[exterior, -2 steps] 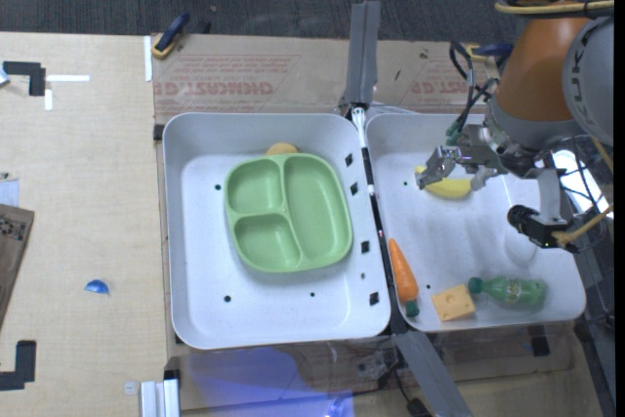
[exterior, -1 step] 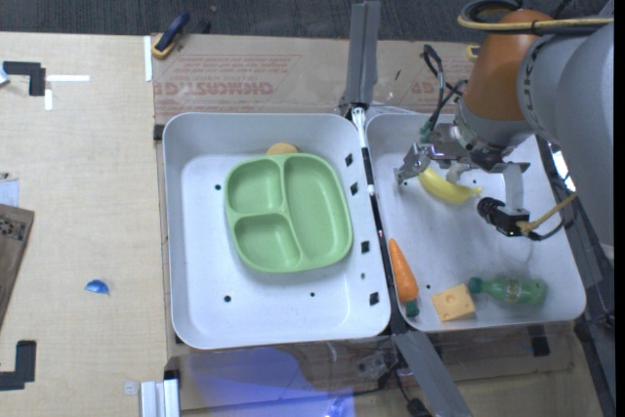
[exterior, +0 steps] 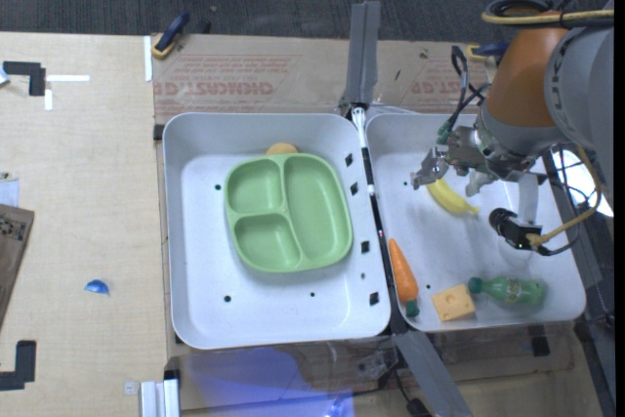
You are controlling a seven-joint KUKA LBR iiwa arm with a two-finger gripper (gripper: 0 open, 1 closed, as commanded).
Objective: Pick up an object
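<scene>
My gripper (exterior: 452,179) hangs low over the upper middle of the right bin (exterior: 410,146), its two fingers spread apart. A yellow banana (exterior: 453,199) lies on the bin floor right below it, with its upper end between the fingertips. The fingers are not closed on it. Along the bin's left wall lies an orange carrot (exterior: 402,271). Near the front edge are a yellow cheese wedge (exterior: 454,302) and a green bottle (exterior: 508,289) on its side.
The left bin (exterior: 195,239) holds a green divided plate (exterior: 289,210), with a small yellow-orange thing (exterior: 282,149) peeking out behind it. The arm's grey body and its cables (exterior: 532,234) cover the right bin's right side.
</scene>
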